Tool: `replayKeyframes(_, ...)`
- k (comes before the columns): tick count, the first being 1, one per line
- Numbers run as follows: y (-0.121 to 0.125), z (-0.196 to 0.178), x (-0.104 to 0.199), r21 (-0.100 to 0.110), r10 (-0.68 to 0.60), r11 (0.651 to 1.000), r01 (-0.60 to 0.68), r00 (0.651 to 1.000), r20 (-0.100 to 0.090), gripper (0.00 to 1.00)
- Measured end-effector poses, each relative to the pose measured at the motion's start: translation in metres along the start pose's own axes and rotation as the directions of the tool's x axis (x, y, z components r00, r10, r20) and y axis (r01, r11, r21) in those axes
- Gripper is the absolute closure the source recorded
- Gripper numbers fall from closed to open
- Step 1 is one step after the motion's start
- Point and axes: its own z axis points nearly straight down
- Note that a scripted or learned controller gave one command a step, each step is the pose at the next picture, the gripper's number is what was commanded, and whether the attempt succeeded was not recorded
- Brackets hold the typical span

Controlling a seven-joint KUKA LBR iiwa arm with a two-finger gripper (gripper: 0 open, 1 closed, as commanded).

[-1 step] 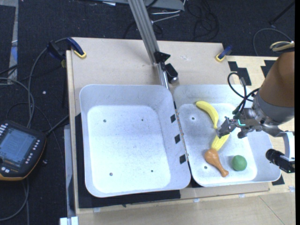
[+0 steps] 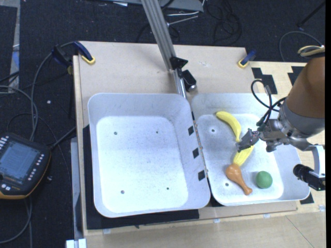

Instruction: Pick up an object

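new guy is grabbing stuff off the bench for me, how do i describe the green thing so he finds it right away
Look at the right-hand white bin, the one the grey arm reaches over. In its near corner, toward the bench's front edge, sits a small green ball, just right of the orange drumstick-shaped toy. It is round and green, while the bananas above it are long and yellow.

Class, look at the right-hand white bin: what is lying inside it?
Inside the right bin lie a yellow banana, an orange-brown drumstick-shaped toy and a green ball. A second yellow piece sits under the gripper, which covers its upper end.
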Motion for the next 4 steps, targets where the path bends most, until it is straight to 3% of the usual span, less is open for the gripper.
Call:
replayKeyframes(2,0.015,0.106,-0.006,0.004,0.001,1.0,-0.001,1.0,-0.001,0.0)
replayKeyframes(3,0.015,0.121,-0.006,0.001,0.0,1.0,0.0,1.0,0.0,0.0)
replayKeyframes(4,0.015,0.11,-0.006,0.0,0.001,1.0,-0.001,1.0,0.0,1.0)
